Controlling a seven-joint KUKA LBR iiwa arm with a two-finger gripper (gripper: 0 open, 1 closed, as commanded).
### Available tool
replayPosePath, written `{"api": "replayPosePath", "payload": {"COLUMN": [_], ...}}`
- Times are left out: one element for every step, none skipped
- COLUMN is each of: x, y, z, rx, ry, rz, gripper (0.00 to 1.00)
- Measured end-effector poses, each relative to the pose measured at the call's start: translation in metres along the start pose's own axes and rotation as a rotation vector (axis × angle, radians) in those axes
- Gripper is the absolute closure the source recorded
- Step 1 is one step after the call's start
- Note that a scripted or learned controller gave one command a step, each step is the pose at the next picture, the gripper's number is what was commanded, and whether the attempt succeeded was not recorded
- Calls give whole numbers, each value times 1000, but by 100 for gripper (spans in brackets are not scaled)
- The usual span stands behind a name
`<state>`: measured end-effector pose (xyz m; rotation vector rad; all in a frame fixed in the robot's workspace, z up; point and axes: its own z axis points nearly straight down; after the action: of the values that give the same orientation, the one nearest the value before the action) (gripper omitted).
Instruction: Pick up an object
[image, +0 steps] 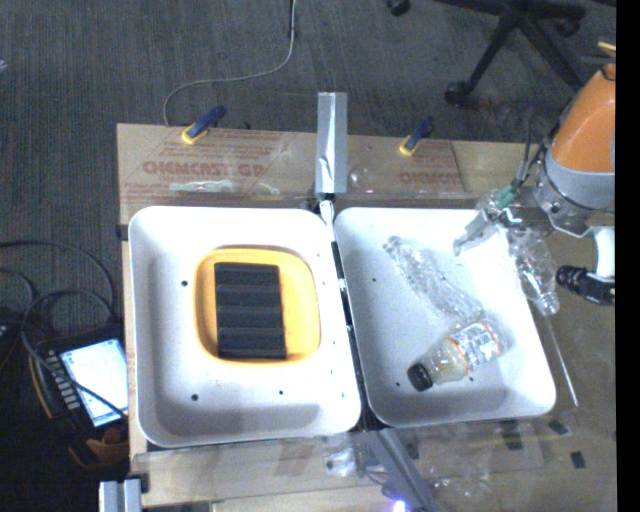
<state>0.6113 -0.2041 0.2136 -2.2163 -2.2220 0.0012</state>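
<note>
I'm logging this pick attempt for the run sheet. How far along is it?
Early stage. Nothing looks picked: the clear plastic bottle lies on its side in the right bin, and the yellow tray with the black block sits in the left bin. The pincer is above the right bin's far corner. Descent, grasp and lift remain.

I see two blue and yellow clamps (203, 124) behind the two white bins (160, 400), on a brown board (230, 165). Left of the bins, a tablet (92, 378) with a bright screen lies on the dark floor, with black cables (40, 270) near it. Far behind the bins stand black chair legs (500, 55).
</note>
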Motion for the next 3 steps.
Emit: {"api": "replayPosePath", "payload": {"x": [-17,-6,19], "y": [-30,-38,29], "z": [96,120,119], "rx": [0,-16,-15], "ry": [2,-9,-8], "rz": [-149,-209,-262], "gripper": [0,0,0]}}
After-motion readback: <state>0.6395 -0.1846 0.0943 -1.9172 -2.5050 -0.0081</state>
